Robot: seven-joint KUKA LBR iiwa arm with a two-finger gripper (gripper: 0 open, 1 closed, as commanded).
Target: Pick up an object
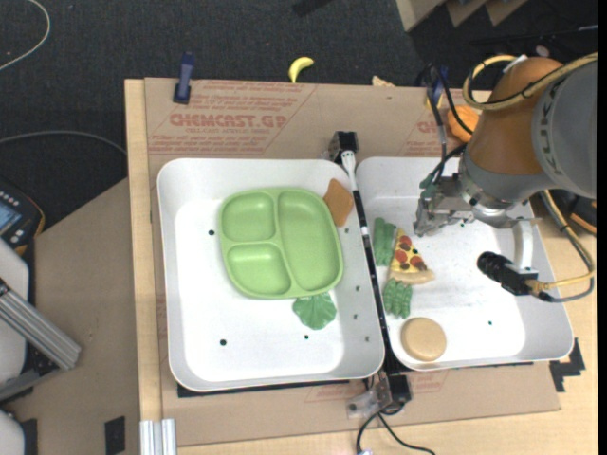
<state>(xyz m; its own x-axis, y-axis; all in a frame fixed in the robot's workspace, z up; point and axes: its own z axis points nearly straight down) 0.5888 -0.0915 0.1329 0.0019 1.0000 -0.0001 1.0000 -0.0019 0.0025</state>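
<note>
Fingers, state impossible to tell, hover just at two o'clock of the triangular toy pizza slice near the right white plastic bin's left wall; open floor lies at four o'clock.

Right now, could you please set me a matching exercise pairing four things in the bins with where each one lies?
Things:
1. green divided plate
2. pizza slice
3. round tan bun
4. tool

Places:
A. near corner of the right bin
B. middle of the left bin
C. above the far part of the right bin
D. right bin, close to the wall between the bins, among green pieces

Pairs: 1-B, 2-D, 3-A, 4-C
</note>
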